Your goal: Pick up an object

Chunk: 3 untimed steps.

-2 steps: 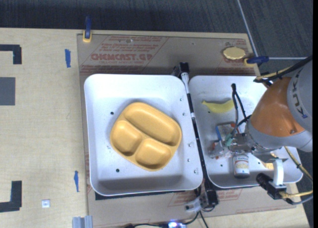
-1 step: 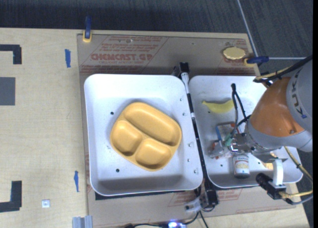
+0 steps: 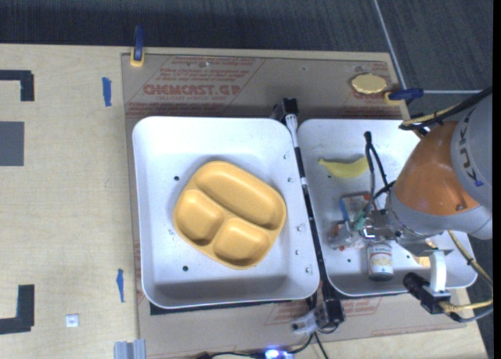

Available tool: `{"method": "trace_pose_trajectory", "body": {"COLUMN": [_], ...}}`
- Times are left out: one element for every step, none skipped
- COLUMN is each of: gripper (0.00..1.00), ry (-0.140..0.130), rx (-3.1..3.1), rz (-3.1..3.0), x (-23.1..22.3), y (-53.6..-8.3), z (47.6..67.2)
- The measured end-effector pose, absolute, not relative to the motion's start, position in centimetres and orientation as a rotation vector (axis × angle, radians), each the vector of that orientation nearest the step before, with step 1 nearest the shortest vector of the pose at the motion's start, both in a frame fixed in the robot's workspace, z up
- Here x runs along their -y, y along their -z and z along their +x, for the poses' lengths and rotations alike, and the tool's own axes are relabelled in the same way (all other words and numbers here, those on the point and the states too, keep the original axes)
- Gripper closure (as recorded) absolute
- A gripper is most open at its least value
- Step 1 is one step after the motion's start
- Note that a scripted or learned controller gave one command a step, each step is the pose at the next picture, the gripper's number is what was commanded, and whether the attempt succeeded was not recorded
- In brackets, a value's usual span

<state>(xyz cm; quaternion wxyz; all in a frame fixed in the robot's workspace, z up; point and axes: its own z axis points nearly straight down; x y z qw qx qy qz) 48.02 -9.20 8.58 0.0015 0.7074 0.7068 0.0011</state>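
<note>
Yellow banana near far rim, gripper seemingly mid-bin.

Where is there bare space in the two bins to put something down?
Left bin: bare strips between the yellow divided tray and the walls, widest along the near edge. Right bin: bare floor above the banana; crowded below it around the gripper and small bottle.

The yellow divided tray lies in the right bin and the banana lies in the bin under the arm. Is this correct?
Not quite. The camera view shows the yellow divided tray in the left bin, not the right. The banana does lie in the right bin, under the arm.
</note>
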Motion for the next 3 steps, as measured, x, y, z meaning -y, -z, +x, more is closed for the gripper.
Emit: {"method": "trace_pose_trajectory", "body": {"gripper": [0.0, 0.0, 0.0], "ry": [-0.004, -0.004, -0.004], "rx": [-2.22, -2.219, -2.218], "rz": [2.219, 2.22, 2.22], "x": [9.24, 9.22, 9.2], "y": [-8.58, -8.58, -8.58], "z": [48.02, 48.02, 48.02]}}
